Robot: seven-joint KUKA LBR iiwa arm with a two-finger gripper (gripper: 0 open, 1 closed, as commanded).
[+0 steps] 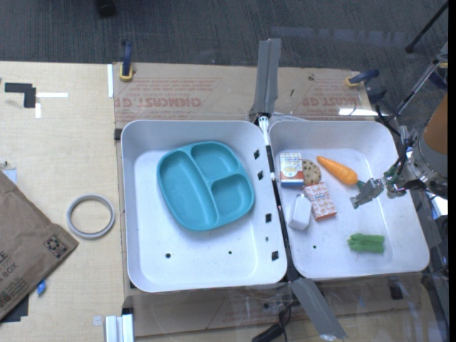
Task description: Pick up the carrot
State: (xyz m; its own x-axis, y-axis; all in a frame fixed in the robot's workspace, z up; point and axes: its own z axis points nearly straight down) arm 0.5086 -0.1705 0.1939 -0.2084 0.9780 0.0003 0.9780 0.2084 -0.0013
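Observation:
An orange carrot (337, 169) lies in the right bin (399, 258), toward its back, slanting down to the right. My gripper (365, 193) hangs just to the lower right of the carrot's tip, a short way from it. Its fingers are spread and nothing sits between them. The arm comes in from the right edge.
The right bin also holds a small carton (291, 169), a cookie (311, 172), a pink packet (322, 201), a white block (300, 213) and a green item (366, 243). A teal divided plate (205, 184) rests in the left bin (142, 262). A tape ring (90, 215) lies on the bench.

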